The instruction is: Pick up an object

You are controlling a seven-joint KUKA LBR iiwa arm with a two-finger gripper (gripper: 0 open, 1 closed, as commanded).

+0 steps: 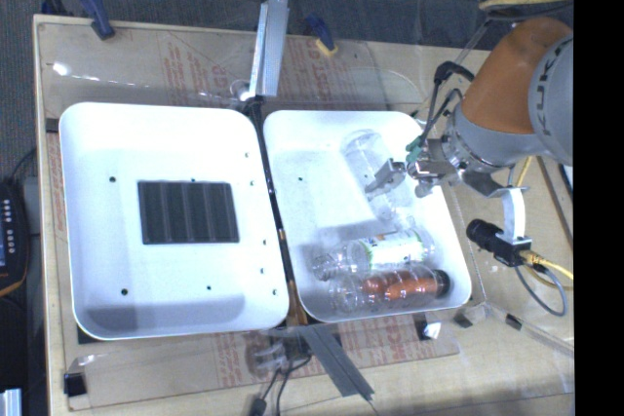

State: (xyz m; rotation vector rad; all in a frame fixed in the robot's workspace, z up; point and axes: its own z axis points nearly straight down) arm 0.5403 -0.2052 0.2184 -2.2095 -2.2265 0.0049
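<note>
Camera view: hand [398,172] possibly touching clear bottle [369,154].

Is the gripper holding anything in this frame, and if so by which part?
Cannot be told. The gripper sits over a clear plastic bottle in the right bin, but no object is visibly between its fingers.

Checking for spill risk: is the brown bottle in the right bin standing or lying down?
Lying down. The brown bottle rests on its side along the right bin's near wall.

No text can be read: the faint red print on the surface [322,63] is too blurred to make out.
</note>
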